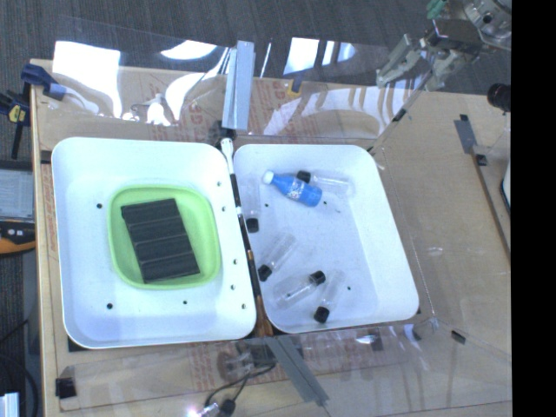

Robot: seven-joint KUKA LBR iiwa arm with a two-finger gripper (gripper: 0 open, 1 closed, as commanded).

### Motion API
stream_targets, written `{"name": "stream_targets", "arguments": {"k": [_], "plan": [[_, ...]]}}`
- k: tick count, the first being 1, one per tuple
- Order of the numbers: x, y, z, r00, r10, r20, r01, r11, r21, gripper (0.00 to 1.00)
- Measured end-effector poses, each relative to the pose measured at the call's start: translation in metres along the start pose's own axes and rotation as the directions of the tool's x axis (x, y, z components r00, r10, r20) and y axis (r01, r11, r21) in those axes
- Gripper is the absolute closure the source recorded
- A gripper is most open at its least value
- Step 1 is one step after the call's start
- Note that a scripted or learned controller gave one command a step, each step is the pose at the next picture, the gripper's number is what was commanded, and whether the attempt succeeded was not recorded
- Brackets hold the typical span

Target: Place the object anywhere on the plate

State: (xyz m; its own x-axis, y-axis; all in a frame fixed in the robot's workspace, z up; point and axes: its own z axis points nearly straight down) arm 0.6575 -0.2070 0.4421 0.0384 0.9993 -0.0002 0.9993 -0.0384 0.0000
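**A:** Where do things stand?

**B:** The two-finger metal gripper (415, 63) hangs high at the upper right, past the far corner of the shallow white plastic right bin (395, 233), well apart from everything inside it. Its fingers look spread, with nothing between them, though at that size I'd only say probably.

**A:** And the object?

**B:** Most likely one of the pieces in that bin: a small blue-labelled clear plastic bottle (294, 188) lying on its side near the far wall, and several clear cylindrical vials with black caps (301, 287) scattered nearer the front. The round-cornered lime-green plastic plate (205, 233) sits in the shallow white left bin (74, 233), already carrying a dark, ribbed rectangular slab (160, 238).

**A:** What could go wrong?

**B:** Those vials are smooth, round and nearly see-through; I'd expect them to roll or squirt out of a pinch. The slab covers most of the plate, so a release could land on it and tumble off.
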Motion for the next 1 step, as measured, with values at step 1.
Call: {"name": "stream_targets", "arguments": {"k": [1], "plan": [[0.0001,0.0001,0.0002,0.999,0.032,-0.001,-0.032,0.999,0.0,0.0]]}}
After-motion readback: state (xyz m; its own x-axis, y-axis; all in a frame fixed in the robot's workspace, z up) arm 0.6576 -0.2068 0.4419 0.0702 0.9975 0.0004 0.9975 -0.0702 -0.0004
